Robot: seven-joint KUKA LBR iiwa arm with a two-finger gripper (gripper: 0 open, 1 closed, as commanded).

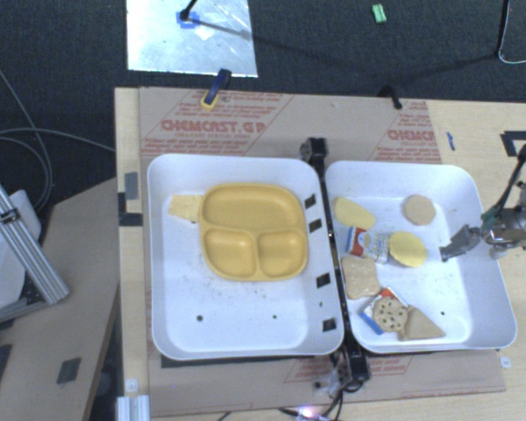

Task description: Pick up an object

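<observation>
Dark carpet floor [53, 42] lay beyond a cardboard-covered bench [272, 125]; above the bench, 1 shiny metal sheet [191, 24] rested on the carpet.

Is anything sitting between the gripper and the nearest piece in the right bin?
Nothing visible does. The gripper sits over the right bin's right side, and bare white floor separates it from the yellow round piece just to its left. The other pieces lie farther left.

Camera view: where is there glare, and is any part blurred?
In the camera view, the metal sheet on the dark floor shines with glare; the left bin and right bin are bright white but keep detail; the tool at the right looks soft and slightly blurred.
</observation>
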